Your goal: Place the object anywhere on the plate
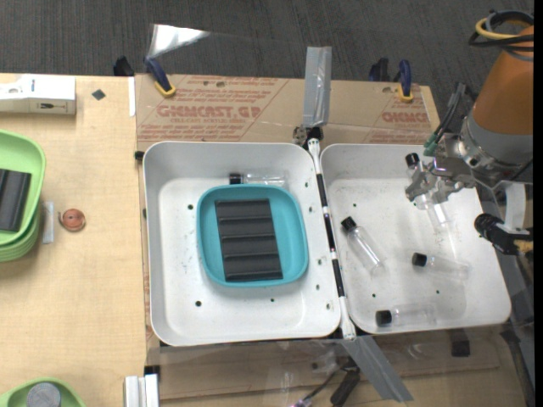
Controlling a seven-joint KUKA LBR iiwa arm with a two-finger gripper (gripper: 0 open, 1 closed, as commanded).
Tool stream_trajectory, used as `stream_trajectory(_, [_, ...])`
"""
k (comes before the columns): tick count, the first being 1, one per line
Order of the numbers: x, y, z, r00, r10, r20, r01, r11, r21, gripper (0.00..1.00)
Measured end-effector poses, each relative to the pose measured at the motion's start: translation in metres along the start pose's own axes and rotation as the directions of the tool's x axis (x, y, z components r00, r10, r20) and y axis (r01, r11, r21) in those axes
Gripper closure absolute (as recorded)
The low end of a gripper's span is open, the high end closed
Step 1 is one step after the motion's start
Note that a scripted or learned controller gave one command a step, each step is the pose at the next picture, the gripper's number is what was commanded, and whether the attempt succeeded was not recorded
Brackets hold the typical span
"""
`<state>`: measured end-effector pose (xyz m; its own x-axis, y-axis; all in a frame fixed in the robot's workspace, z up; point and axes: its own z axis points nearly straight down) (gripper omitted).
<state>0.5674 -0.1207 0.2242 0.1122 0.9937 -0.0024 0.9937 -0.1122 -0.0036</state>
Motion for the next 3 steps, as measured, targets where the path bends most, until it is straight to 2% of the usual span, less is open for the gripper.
stream_trajectory(1, [0.076, -0.028, 0.034, 0.992, -0.124, -0.001, 0.124, 0.992, 0.001, 1.0])
stream_trajectory(2, [0.111, -0.049, 0.033, 0.919, -0.394, -0.001, 0.394, 0.919, -0.001, 1.0])
stream_trajectory(3, [0.11, -0.049, 0.033, 0.919, -0.394, -0.001, 0.394, 0.919, -0.002, 0.0])
